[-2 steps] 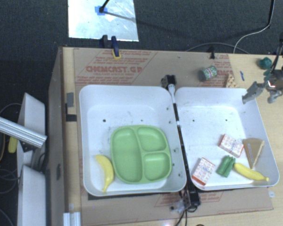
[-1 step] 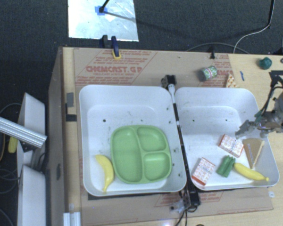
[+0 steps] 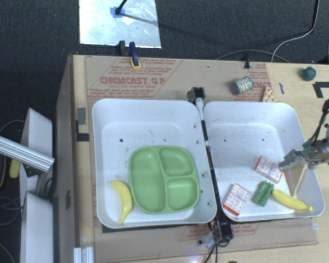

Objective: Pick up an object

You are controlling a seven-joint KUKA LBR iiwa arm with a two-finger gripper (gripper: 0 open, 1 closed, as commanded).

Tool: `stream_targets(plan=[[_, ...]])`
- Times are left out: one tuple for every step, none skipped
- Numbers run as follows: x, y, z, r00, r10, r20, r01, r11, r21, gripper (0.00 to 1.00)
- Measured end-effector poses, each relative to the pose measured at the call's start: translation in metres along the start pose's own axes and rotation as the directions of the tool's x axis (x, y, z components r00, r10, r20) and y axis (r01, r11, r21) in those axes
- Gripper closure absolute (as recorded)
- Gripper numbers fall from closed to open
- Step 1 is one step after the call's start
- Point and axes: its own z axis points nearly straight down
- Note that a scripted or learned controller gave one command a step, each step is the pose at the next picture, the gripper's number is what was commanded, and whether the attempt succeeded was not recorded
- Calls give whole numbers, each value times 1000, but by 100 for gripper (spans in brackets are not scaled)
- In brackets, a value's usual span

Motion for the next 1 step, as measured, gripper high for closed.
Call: stream_targets(plan=[[0,1,-11,1000,-2,1,2,1000,-3,100]])
